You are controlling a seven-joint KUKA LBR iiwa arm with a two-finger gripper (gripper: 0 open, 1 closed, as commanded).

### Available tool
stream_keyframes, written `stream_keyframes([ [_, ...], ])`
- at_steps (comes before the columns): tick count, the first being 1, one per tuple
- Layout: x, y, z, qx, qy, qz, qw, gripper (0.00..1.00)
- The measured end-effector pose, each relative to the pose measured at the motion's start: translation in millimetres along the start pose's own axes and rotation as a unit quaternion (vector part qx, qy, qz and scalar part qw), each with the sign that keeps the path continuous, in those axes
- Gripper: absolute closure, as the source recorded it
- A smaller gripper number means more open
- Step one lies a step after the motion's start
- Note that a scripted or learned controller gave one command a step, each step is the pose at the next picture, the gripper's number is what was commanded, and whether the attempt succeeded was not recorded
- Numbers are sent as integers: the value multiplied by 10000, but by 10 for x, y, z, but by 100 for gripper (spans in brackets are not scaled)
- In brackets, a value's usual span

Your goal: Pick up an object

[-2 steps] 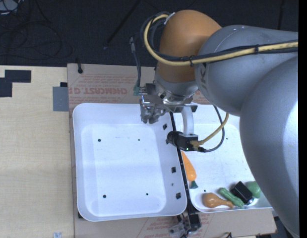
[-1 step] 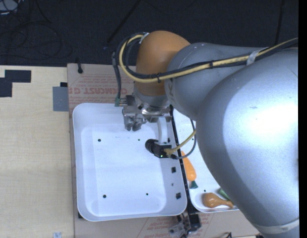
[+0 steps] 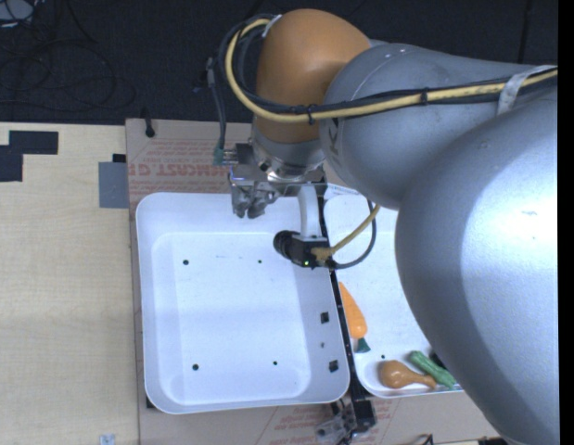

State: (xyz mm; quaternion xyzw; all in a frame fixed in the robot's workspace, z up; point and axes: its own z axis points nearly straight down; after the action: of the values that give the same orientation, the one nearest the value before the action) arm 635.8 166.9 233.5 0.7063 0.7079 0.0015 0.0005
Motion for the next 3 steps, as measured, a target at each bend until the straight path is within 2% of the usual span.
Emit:
stream_keyframes([
  [1, -7, -11, -52, 40, -17, -20, 10000, 100],
  [2, 413, 71, 656, 49, -13, -3, 10000, 100],
  [3, 795, -544, -413, 8, 10, -19, 10000, 100],
])
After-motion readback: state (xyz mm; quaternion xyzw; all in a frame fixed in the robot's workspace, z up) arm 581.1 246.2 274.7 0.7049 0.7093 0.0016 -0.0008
